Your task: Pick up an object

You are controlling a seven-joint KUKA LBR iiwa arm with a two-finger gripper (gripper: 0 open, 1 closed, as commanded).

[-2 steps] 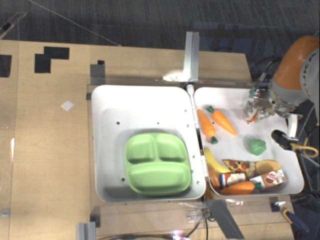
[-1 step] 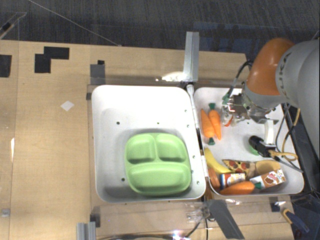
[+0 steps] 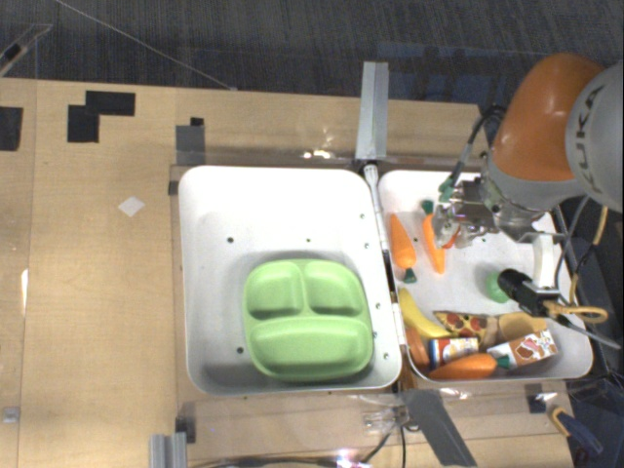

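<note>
Two white bins sit side by side: the left bin (image 3: pixel 210 213) holds one green tray (image 3: pixel 307 318). In the right bin (image 3: pixel 409 191) I count two carrots. The gripper (image 3: pixel 450 224) hangs over the smaller carrot (image 3: pixel 433 245), right at its upper end; I cannot tell how its fingers stand. The other carrot (image 3: pixel 402 242) lies just beside.

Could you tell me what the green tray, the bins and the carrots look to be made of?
Green tray: likely moulded plastic, matte, with soft rounded compartment edges and an even colour. Bins, left and right: probably plastic or coated metal, smooth white with a faint sheen. Carrots: seemingly toy plastic, uniformly orange and smooth. None is certain from the look alone.
</note>
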